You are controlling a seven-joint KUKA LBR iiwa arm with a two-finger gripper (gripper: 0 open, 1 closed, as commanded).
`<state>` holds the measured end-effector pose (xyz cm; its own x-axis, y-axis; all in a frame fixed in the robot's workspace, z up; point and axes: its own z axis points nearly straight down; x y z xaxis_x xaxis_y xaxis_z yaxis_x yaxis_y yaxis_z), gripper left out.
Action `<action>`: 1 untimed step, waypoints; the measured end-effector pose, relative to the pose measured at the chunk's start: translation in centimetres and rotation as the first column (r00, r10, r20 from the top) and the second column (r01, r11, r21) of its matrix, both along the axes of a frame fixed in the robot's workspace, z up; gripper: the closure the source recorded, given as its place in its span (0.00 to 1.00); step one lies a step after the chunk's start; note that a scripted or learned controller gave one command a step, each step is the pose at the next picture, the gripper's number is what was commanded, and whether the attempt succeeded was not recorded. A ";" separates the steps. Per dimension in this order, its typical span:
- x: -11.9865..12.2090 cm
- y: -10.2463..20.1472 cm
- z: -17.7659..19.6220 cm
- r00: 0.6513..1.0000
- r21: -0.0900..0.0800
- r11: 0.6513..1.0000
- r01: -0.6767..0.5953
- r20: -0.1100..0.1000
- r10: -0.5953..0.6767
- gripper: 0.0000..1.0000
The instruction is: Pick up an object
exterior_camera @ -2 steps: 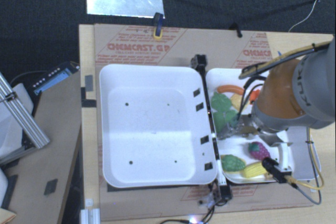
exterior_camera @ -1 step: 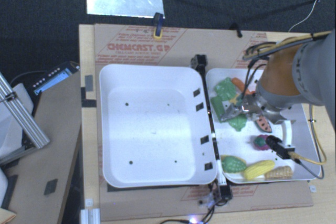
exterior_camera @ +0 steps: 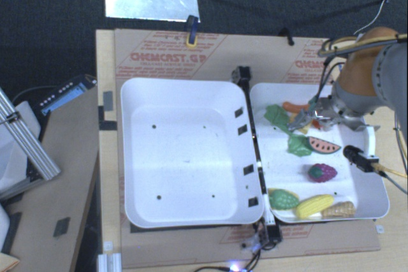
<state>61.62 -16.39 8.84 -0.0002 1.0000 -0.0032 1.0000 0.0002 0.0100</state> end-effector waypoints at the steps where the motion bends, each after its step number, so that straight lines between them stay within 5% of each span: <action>1: 0.1 0.3 1.2 1.000 0.002 1.000 -0.003 0.004 0.003 1.00</action>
